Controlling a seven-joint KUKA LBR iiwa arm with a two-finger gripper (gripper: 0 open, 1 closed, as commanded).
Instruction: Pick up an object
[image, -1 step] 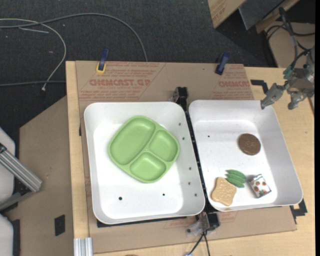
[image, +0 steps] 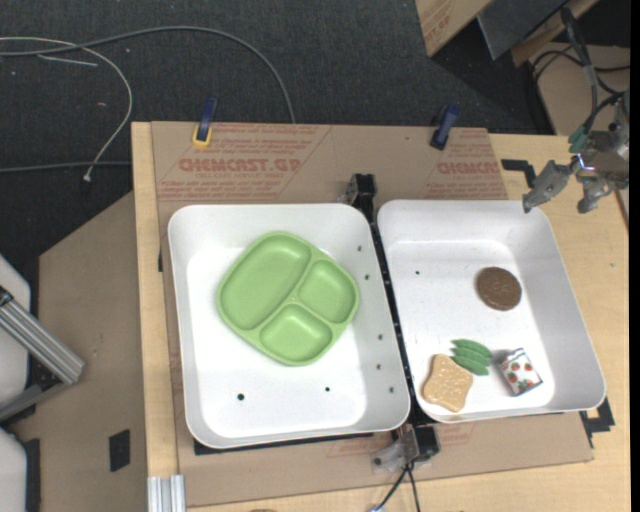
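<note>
Gripper (image: 565, 190): fingers spread, holding nothing, poised past the right bin's (image: 440, 225) far corner. Step: approach, judged. Nearest below the fingers: brown cookie (image: 498, 288); next move calls for descent onto it.

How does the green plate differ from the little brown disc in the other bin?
The green plate is far bigger than the brown disc. The plate is a rounded square split into three compartments; the disc is a plain circle. The plate lies alone in the left bin, while the disc shares the right bin with three small items. Both lie flat on white bin floors.
</note>
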